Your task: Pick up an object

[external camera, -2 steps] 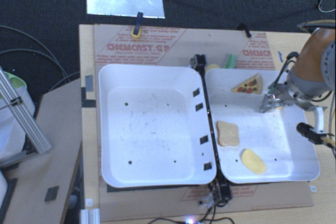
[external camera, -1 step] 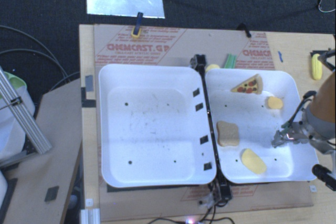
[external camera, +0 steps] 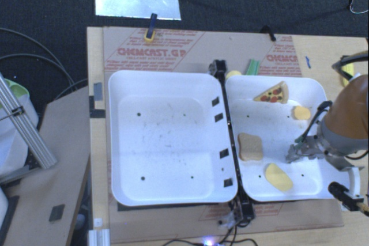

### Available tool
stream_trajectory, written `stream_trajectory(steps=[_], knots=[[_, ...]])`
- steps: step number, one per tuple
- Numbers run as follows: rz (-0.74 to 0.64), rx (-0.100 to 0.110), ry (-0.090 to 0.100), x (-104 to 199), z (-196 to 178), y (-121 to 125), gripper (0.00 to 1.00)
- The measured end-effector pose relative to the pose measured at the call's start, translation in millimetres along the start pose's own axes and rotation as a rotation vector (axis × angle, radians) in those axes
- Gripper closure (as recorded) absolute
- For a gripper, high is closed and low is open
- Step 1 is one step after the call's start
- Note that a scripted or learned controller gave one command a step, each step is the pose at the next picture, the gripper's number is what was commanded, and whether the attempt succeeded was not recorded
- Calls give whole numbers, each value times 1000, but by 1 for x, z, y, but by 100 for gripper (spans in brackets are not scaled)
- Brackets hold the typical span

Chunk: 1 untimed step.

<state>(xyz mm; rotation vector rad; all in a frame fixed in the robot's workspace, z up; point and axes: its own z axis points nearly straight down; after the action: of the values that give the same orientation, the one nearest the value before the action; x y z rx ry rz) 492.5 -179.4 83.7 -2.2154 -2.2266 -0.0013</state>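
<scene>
**Ana:** Lowest in the view, at the near edge of the counter, a knot of cables sits just below the black hinge strip between the two bins. Taking that strip as the landmark: left of it, the wide shallow white plastic bin carries nothing but dark specks.

**Ben:** And right of the strip?

**Ana:** The second shallow white bin has the candidates. Just beside the strip lies a tan slice of toy bread; below and right of that, a yellow oval toy piece. Farther from the strip and up, a toy pizza wedge with red dots, then a small yellow-orange round piece.

**Ben:** The claw?

**Ana:** The grey metal claw hangs low over the bin floor between the bread and the round piece, nothing visibly between its fingers. Open or closed, I cannot tell.

**Ben:** Risks?

**Ana:** I'd judge it could close on bare floor, since it sits beside the pieces, not over one. A flat slice may slip out, or a nudge could push the oval against the wall.

**Ben:** Any writing?

**Ana:** "CHEMCAST GP" in red on the counter sheet, twice, above both bins.
</scene>
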Motion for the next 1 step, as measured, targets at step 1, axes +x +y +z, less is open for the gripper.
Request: stream_trajectory(steps=[1], knots=[[-7,-3,3,95,0,20,100]])
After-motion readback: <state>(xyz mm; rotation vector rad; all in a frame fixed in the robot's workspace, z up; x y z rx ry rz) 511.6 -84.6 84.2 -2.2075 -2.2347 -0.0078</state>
